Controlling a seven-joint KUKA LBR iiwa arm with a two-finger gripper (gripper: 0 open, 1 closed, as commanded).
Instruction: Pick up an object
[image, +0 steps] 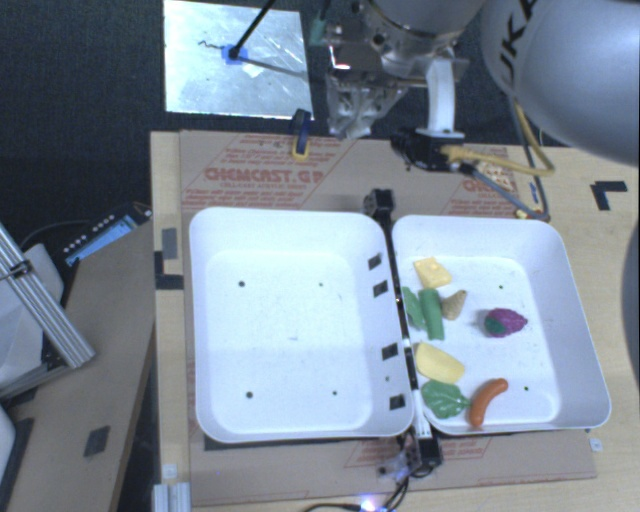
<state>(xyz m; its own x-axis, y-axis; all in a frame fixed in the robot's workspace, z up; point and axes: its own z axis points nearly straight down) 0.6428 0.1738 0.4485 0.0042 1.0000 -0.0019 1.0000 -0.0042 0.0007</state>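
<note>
The gripper (352, 110) hangs high beyond the far rims of both bins, over the cardboard, holding nothing; how far it is open I cannot tell. The left bin (290, 330) offers bare floor. The right bin (560, 330) holds the objects, mostly crowded against its left wall: yellow wedge (432, 271), green pod (430, 312), tan piece (455, 303), yellow lump (439, 363), green leaf (443, 400), orange sausage (486, 400). A purple piece (505, 322) lies apart, mid-floor.

Smooth white plastic is being shown by both bins (290, 225); matt brown cardboard (260, 170) is lying beneath them.
</note>
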